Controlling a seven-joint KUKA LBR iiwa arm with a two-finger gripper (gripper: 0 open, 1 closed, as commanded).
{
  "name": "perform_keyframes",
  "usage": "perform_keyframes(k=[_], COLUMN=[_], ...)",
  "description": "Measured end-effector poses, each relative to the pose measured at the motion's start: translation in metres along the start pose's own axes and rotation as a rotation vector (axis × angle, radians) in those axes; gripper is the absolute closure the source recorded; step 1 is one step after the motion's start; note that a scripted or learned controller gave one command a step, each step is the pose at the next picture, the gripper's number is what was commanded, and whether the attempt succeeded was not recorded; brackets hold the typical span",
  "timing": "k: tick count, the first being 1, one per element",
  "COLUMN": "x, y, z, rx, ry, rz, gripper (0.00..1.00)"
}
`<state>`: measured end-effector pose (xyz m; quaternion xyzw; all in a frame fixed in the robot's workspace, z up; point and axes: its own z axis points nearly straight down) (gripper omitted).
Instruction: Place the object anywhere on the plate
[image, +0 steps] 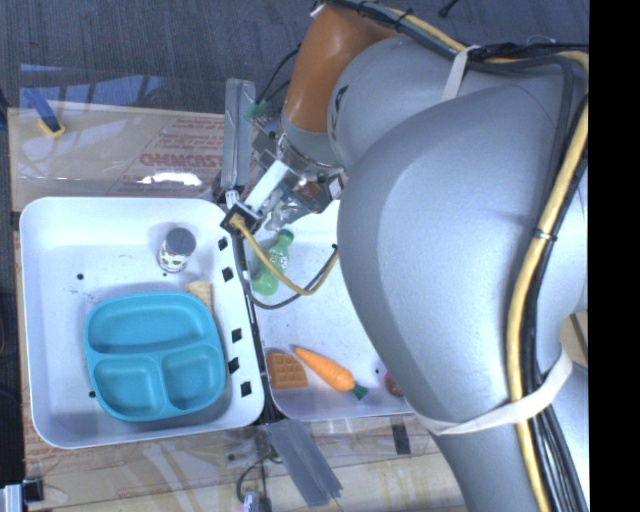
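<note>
A blue plate (152, 354) with three compartments lies in the left bin (60, 230), toward its front. In the right bin (330, 320), a green bottle (270, 268) lies near the left wall. An orange carrot (327, 369) and a brown waffle (287, 371) rest at that bin's front. My gripper (281, 213) hangs over the right bin's back left corner, just above the top of the green bottle. The wrist and its cables hide the fingertips.
A small jar with a metal lid (176, 247) stands in the left bin behind the plate. A tan piece (201, 293) lies at the plate's back right corner. The big grey arm (450, 230) covers most of the right bin. A reddish thing (392, 383) peeks out beneath it.
</note>
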<state>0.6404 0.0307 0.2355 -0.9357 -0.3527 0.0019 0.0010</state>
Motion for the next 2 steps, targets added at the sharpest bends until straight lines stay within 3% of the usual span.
perform_keyframes(k=[1, 2], x=[0.0329, 0.0333], y=[-0.0285, -0.0289], z=[0.0447, 0.0351], rx=[0.001, 0.001], ry=[0.0, -0.002], rz=[0.323, 0.318], gripper=[1.0, 1.0])
